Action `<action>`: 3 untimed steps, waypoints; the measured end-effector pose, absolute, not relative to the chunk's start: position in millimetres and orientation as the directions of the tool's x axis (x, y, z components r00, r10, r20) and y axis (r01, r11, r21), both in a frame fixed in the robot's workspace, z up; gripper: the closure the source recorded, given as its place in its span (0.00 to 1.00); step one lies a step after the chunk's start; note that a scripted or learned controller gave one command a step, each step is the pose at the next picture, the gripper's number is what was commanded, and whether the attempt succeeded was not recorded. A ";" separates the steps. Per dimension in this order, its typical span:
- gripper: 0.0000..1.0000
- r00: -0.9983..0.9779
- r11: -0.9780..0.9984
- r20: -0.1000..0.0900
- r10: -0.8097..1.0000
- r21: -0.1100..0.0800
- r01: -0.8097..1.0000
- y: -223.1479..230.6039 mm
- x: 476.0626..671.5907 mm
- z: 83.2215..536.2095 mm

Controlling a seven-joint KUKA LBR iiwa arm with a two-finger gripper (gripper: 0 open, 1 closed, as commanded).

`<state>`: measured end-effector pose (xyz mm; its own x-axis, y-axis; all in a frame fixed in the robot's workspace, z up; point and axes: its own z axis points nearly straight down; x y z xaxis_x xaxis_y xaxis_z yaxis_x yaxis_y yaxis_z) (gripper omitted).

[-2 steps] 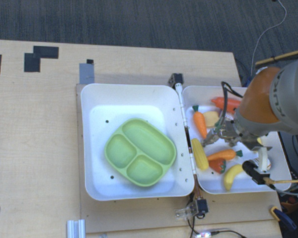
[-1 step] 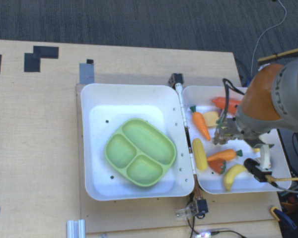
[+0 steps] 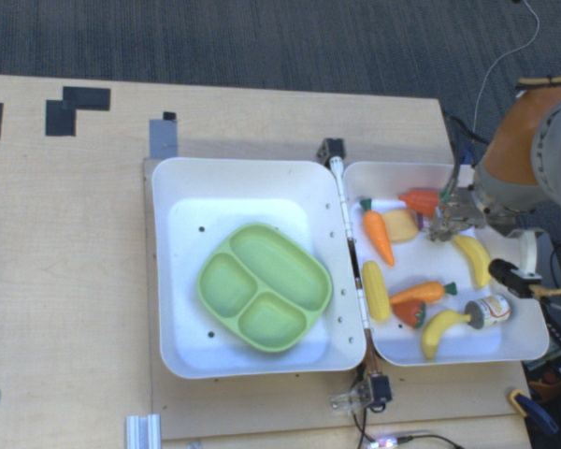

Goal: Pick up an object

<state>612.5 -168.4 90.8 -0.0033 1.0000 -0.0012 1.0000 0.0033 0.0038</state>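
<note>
Gripper (image 3: 442, 224) low over right bin (image 3: 533, 349), at far side, between red-orange piece (image 3: 421, 199) and upper banana (image 3: 473, 256). Fingers: cannot tell, apart or together (too small, blurred). Nothing seen between them. Candidates crowd close: carrot (image 3: 379, 237), pale block (image 3: 401, 226), corn (image 3: 375, 290). Judgement: best centre on one item, straddle narrow axis, avoid nudging neighbours. Green plate (image 3: 265, 288) in left bin (image 3: 168, 344), well apart.

A light green three-compartment plastic plate (image 3: 265, 287) lies in the left white bin (image 3: 168, 279), tilted slightly.
</note>
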 end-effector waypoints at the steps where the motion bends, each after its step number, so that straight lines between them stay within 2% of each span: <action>1: 0.00 -0.004 0.004 -0.001 1.000 0.004 1.000 -167.8 612.6 90.8; 2: 1.00 -0.009 0.009 -0.002 1.000 0.008 1.000 -167.5 614.1 102.4; 3: 1.00 -0.005 0.005 0.001 1.000 -0.009 1.000 -206.8 666.9 119.9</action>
